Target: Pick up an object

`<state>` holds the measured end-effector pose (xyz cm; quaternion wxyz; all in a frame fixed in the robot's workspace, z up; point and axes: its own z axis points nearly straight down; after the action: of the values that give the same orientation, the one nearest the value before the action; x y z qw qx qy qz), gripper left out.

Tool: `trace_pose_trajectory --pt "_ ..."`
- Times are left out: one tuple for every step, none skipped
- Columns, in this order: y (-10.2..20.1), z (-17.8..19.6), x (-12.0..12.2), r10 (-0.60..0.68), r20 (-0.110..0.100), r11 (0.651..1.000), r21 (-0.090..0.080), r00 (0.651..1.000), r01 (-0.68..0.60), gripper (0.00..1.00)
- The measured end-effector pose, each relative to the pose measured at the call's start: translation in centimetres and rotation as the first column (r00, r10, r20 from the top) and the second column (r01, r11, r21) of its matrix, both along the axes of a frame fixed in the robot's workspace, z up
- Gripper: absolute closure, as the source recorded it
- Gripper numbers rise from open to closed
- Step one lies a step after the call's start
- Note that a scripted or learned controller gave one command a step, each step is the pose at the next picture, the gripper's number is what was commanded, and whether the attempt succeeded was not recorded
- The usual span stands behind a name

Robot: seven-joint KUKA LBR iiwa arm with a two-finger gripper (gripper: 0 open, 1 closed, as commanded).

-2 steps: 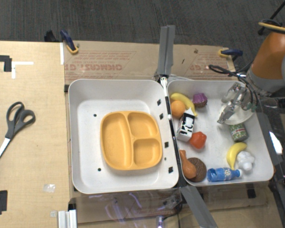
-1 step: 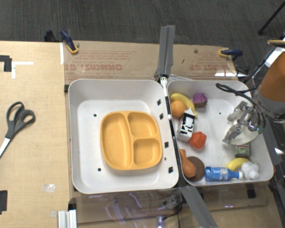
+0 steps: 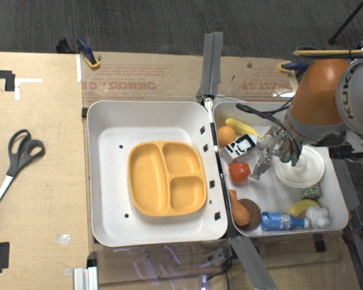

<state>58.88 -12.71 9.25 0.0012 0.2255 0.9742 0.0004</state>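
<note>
Right bin (image 3: 337, 186), right of frame: gripper (image 3: 267, 160) hung low over its middle, fingers apart, nothing between them. Just left of it lay a red tomato (image 3: 239, 171); above, an orange (image 3: 226, 135) and banana (image 3: 241, 127). A blue bottle (image 3: 284, 222) lay along the lower wall. Left bin (image 3: 103, 180) held a yellow divided plate (image 3: 167, 177).

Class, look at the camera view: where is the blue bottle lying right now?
The blue bottle lies on its side along the near edge of the right bin, between the brown ball and a white object.
</note>
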Motion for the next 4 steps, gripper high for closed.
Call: trace_pose_trajectory --pt "-8.0 0.1 2.5 0.018 0.003 1.000 -0.002 1.000 -0.018 0.00" --pt "1.5 0.2 3.3 -0.016 0.004 1.000 -0.004 1.000 0.016 0.00" --pt "-5.3 0.1 3.2 -0.103 0.003 0.995 -0.002 0.995 0.103 0.00" --pt "-0.2 0.0 3.3 -0.263 0.000 0.965 -0.001 0.965 0.263 0.00"
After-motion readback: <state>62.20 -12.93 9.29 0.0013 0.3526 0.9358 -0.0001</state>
